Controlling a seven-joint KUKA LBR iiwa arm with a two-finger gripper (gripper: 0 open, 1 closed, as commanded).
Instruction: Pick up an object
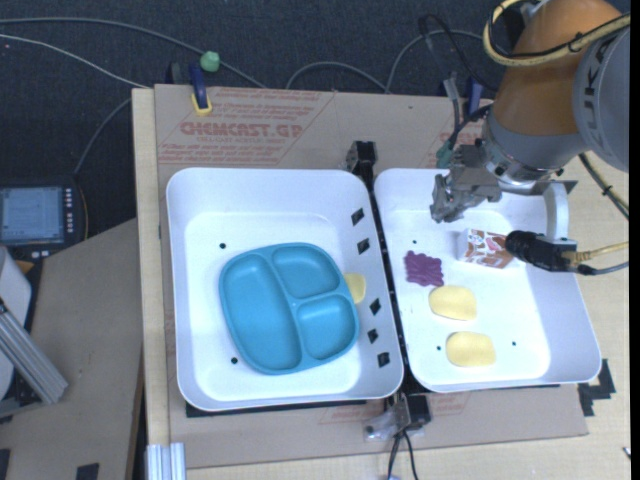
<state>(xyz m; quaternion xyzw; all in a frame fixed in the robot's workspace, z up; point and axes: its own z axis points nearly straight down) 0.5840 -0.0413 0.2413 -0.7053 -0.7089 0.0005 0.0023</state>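
In the right bin point(560, 358) lie a purple lumpy piece point(423, 267), two pale yellow lumps point(453, 303) point(470, 349), and a small red-and-white printed packet point(486, 247). My gripper point(447, 206) hangs over the bin's upper left part, above and left of the packet and above the purple piece. Nothing shows between its tips. The left bin point(200, 208) holds a blue divided tray point(288, 306) with a small yellow piece point(355, 287) at its right edge.
A black divider with clips point(372, 258) runs between the two bins. Cables point(590, 258) trail off the arm over the right bin's right side. A cardboard sheet point(250, 118) lies under the bins.
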